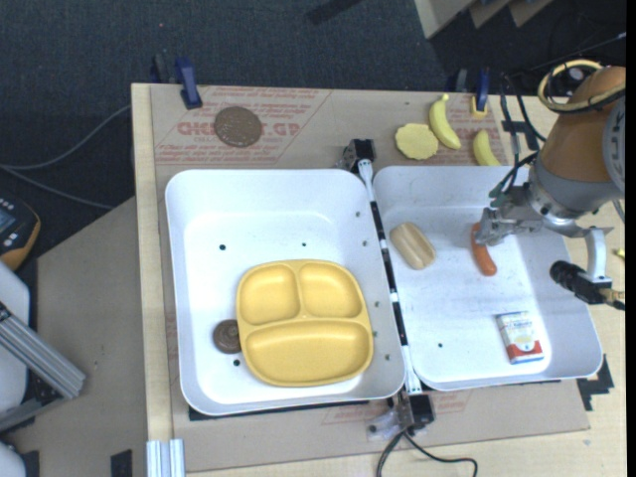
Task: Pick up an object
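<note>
1. A small orange-red sausage (484, 257) lay in the right bin (447, 341), toward its upper right part, directly under the gripper (490, 229).
2. The gripper hung just above the sausage's upper end; whether it gripped the sausage could not be told from this angle.
3. A tan bread roll (411, 244) sat near the right bin's left wall, and a small red-and-white carton (520, 337) lay toward its lower right corner.
4. In the left bin (199, 266) a yellow divided plate (302, 321) rested beside a brown cookie (228, 337).
5. On the bench beyond the bins lay two bananas (444, 124), a yellow slice (416, 141) and a brown disc (237, 125).
</note>
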`<state>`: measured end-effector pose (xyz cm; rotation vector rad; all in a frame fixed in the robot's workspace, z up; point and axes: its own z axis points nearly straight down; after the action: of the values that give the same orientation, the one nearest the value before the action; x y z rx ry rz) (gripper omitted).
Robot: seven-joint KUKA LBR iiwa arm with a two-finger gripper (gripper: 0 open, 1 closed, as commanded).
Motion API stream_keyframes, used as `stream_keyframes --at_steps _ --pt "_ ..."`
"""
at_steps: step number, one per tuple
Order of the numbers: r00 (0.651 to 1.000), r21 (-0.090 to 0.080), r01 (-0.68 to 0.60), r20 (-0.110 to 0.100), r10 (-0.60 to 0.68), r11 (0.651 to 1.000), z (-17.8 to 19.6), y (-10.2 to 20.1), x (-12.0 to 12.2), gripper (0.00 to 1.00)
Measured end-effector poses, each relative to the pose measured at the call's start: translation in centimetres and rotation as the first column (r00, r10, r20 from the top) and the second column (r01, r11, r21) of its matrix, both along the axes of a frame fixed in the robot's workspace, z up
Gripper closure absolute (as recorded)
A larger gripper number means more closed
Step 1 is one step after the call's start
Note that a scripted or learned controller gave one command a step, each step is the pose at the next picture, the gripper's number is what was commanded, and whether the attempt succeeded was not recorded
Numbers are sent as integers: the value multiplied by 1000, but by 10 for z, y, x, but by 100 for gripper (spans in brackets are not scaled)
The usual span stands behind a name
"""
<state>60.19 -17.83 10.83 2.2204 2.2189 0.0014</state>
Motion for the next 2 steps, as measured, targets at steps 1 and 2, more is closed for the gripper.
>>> stream_keyframes --at_steps 1,2 --pt "1000 4 -3 -6 3 1000 -3 36 -14 100" --pt "1000 -2 4 -1 -4 1000 26 -10 -37 100"
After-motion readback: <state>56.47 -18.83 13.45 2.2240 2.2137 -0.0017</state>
